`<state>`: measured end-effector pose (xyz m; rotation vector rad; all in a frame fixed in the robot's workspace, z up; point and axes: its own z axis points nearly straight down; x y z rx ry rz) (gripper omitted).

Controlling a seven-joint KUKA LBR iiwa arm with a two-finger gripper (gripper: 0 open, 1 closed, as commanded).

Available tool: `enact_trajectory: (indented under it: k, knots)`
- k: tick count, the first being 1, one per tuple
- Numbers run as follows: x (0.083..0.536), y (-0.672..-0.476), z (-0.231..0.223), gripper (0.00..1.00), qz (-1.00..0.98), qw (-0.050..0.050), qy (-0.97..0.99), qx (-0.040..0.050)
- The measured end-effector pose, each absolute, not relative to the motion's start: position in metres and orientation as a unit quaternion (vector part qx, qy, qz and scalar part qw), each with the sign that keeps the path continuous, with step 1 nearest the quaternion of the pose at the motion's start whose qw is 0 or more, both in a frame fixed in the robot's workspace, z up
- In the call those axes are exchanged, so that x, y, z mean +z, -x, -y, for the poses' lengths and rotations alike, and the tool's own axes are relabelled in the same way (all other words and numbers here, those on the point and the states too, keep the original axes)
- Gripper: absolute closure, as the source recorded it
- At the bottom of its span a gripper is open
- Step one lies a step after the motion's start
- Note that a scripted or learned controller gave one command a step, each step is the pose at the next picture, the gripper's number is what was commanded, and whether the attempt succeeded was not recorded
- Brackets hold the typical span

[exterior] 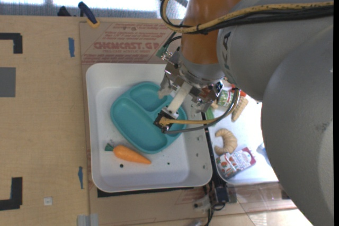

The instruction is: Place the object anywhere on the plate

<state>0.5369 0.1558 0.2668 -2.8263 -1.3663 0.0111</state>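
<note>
the task looks not yet done. the teal plate sits in the left bin, and the compartments that can be seen carry nothing; its edge toward 3 o'clock is hidden under the arm. the likeliest object, by my reading, is the carrot. it lies on the bin floor just beside the plate's rim at about 6 to 7 o'clock, leafy end pointing to 9 o'clock, near the plate but not on it. the task sentence does not name the object, so it could also be one from the right bin, where a croissant and a red and white packet lie at about 4 o'clock from the plate.

what is left, then, is the whole job: a grasp, a lift and a set-down on the teal surface.

the end effector hangs over the plate's 3 o'clock edge, below the orange band of the arm. i cannot tell whether it is open or closed, since the wrist covers it. nothing can be seen held in it, and whether it touches the plate cannot be told. it is well apart from the carrot. the brown desk spreads out toward 9 o'clock.
</note>
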Motion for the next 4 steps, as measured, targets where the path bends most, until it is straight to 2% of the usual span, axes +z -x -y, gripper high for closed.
enact_trajectory:
  k: [4]
  knots:
    - [0.2668,-0.5369,-0.1558,0.0,0.435,0.001,0.9,0.0035]
